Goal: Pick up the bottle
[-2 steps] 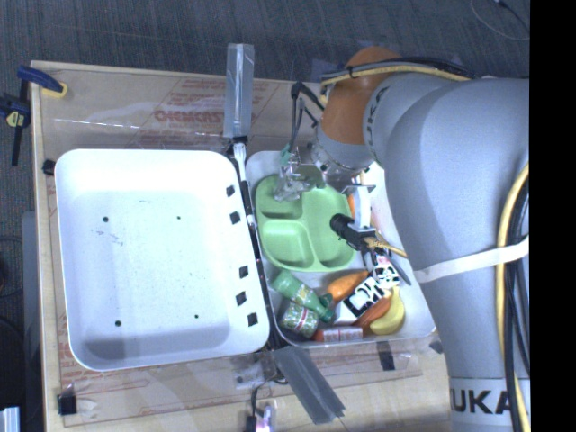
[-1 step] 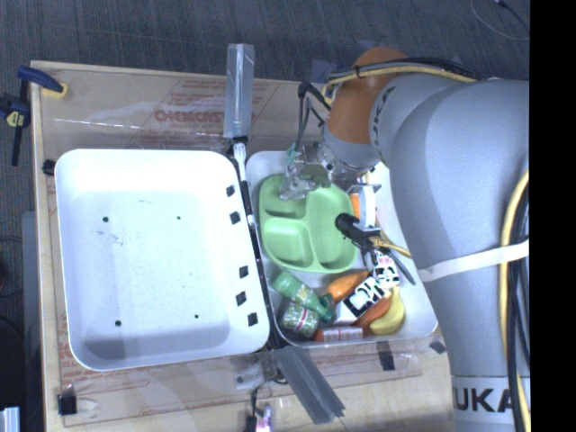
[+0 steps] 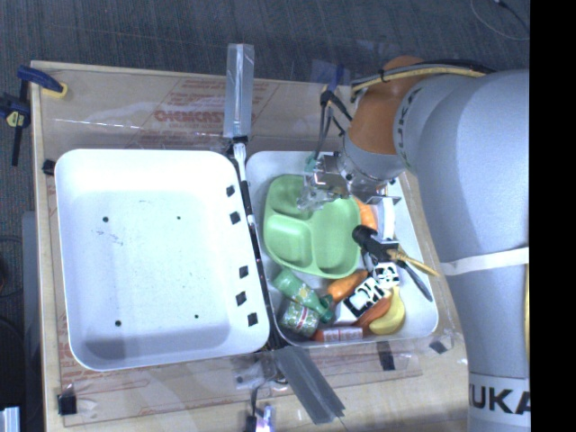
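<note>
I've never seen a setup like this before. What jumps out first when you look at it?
The big grey arm with its orange band fills the right side, reaching down over the right bin. That bin is crowded: a green divided plate in the middle, with a green bottle, a carrot and a banana piled along its near edge. Beside it, the left bin shows bare white floor.

On my grey metal arm casing (image 3: 486, 241), lower right, white capitals read "KUKA" — last letter runs to the edge. The clear plastic sheet taped over the wooden bench (image 3: 135, 106) carries faded red print behind the bins, too washed out for me to read. A small black-and-white patterned block (image 3: 376, 288) in the right bin shows bold marks — can't make out any letters.
</note>
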Controlling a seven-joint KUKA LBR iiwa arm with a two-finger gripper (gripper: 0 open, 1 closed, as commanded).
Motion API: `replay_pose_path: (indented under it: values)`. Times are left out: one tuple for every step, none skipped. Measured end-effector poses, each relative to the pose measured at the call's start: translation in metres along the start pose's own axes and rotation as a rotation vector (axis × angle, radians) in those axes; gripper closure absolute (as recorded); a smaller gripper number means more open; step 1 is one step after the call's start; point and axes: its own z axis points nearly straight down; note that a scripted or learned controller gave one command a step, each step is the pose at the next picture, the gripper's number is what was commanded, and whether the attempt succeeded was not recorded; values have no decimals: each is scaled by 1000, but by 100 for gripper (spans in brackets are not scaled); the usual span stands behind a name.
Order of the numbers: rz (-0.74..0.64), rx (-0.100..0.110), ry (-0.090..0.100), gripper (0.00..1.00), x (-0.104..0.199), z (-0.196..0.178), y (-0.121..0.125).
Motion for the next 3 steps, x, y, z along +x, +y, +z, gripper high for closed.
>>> replay_pose_path:
  values:
    - [74, -4, 1, 100, 0, 17, 29]
    - [-64, 2, 0, 100, 59, 12, 22]
    - [9, -2, -1, 100, 18, 18, 26]
